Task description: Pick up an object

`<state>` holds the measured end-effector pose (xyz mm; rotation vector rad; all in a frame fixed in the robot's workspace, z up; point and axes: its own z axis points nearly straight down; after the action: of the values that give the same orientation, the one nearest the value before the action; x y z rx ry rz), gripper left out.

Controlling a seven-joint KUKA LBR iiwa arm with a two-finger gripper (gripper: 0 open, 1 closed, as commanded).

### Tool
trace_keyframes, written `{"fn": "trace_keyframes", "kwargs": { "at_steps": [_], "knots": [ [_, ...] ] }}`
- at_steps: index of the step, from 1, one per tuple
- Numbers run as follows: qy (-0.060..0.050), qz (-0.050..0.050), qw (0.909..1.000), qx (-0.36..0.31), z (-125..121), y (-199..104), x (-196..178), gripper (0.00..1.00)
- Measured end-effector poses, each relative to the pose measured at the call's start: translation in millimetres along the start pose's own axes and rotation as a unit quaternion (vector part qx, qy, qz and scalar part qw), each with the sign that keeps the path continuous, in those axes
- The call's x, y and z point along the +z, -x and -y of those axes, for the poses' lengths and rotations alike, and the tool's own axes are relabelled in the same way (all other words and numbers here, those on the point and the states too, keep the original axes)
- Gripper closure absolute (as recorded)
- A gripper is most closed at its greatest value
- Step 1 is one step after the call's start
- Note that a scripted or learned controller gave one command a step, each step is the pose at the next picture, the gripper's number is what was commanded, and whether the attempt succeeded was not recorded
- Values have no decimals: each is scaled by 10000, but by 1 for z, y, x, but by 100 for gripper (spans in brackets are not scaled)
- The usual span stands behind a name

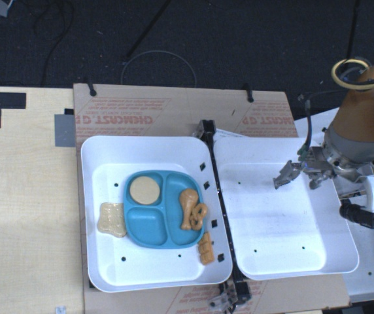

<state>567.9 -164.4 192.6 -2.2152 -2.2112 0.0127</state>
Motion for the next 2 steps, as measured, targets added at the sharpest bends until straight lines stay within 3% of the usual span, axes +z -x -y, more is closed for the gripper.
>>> {"fn": "trace_keyframes", "kwargs": {
  "at_steps": [1, 2],
  "knots": [
    [65, 13, 10000, -8, -3, 0, -7, 0],
    [35, 3, 10000, -15, -9, -4, 39, 0]
  ]
}}
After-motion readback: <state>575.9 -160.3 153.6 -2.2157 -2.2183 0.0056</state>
